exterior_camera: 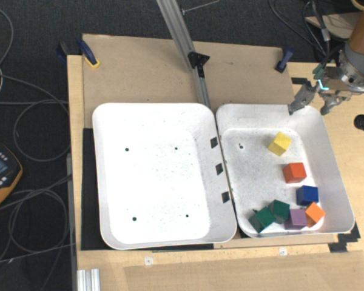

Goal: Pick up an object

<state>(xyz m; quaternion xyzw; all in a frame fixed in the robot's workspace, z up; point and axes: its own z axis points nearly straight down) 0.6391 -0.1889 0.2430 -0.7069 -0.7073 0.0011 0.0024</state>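
My gripper (311, 102) hangs open above the far right corner of the right bin (255, 117), its two fingers spread with nothing between them. Inside that bin lie several blocks: a yellow block (279, 143) nearest the gripper, a red block (295, 172) below it, then a blue block (307, 194), an orange block (315, 213), a purple block (298, 217) and two dark green blocks (271, 214) along the near edge. The yellow block sits well below and left of the fingertips.
The left bin (151, 168) sits beside the right one, separated by a ridge with black clips (219, 168). A slanted metal pole (179, 32) crosses the back board. Blue clamps (88, 54) hold the board corners. Cables lie on the floor at left.
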